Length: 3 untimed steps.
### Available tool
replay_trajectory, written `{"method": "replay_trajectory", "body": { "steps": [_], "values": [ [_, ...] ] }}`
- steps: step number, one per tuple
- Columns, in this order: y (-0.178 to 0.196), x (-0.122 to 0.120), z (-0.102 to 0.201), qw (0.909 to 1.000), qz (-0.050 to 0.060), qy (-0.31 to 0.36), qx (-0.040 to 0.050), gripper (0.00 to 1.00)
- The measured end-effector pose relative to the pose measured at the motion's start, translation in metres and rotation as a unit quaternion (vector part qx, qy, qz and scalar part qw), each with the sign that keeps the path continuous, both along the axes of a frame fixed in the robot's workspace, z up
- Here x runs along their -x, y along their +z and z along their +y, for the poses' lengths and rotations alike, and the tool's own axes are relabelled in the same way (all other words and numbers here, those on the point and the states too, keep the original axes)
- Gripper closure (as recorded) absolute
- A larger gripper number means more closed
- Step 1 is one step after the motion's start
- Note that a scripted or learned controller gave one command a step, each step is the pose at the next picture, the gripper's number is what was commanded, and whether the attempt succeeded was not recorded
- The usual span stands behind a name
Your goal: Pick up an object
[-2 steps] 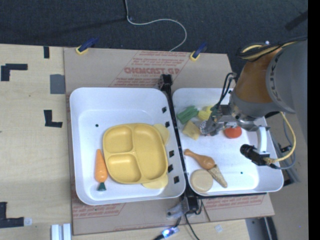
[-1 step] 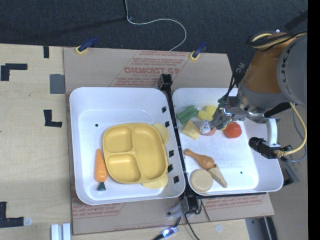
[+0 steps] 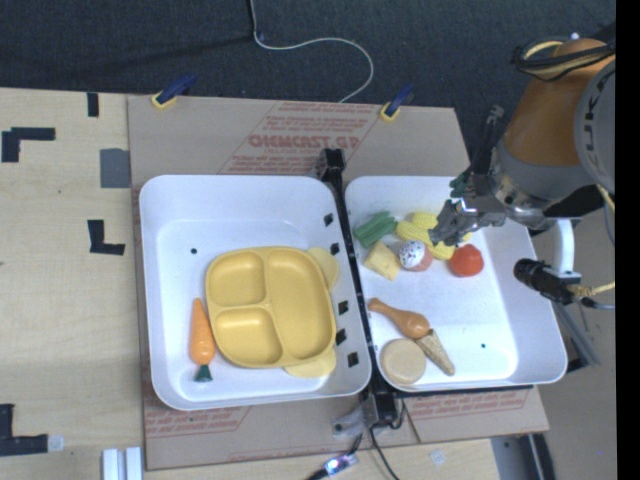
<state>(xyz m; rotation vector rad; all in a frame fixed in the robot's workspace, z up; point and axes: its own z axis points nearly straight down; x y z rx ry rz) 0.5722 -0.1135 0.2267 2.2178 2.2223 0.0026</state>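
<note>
Reaching in from the right, the hand (image 3: 452, 224) is seen low over the right bin (image 3: 520, 353), just above a cluster of toy food: a yellow piece (image 3: 416, 226), a green vegetable (image 3: 375, 227), a speckled egg (image 3: 411, 255) and a red tomato (image 3: 466, 260). Whether it is apart or together cannot be told. A yellow divided plate (image 3: 270, 303) and carrot (image 3: 201, 334) are held in the left bin (image 3: 165, 223).
</note>
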Motion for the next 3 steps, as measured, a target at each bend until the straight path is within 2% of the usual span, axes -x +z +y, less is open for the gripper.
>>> {"method": "replay_trajectory", "body": {
  "steps": [2,3],
  "values": [
    [-0.016,0.038,0.095,1.0,0.004,0.001,-0.0005,1.0],
    [-0.018,0.048,0.151,1.0,0.003,0.002,-0.0006,1.0]
  ]
}}
